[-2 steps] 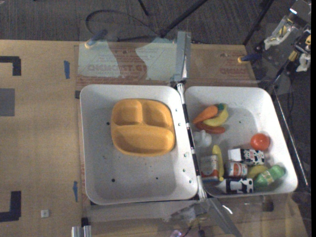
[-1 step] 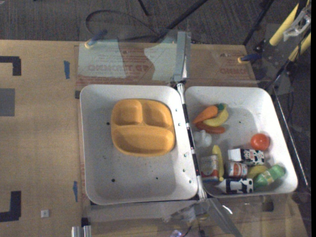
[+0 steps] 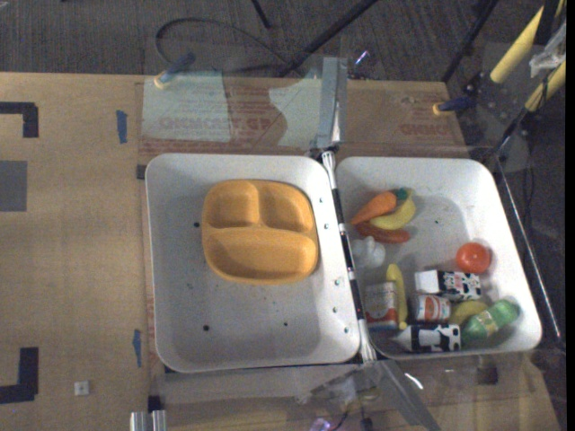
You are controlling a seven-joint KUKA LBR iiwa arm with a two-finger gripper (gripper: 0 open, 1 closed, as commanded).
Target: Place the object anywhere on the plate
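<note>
no part of the view lets me tell how the jaws stand, so i cannot tell whether they are spread or pressed together. two white bins sit side by side on the surface: the left bin (image 3: 171, 312) carries just the orange plate (image 3: 260, 231), its three wells bare and ready as the drop spot. the right bin (image 3: 449, 191) pools the candidates, a toy carrot (image 3: 374, 207), a red ball (image 3: 473, 258) and small cartons (image 3: 447, 283) crowded toward its near edge, so the object is not yet on the plate.

Plate (image 3: 260, 232) – matt orange plastic; bins (image 3: 171, 312) smooth white plastic; bench (image 3: 72, 268) – pale wood.
</note>
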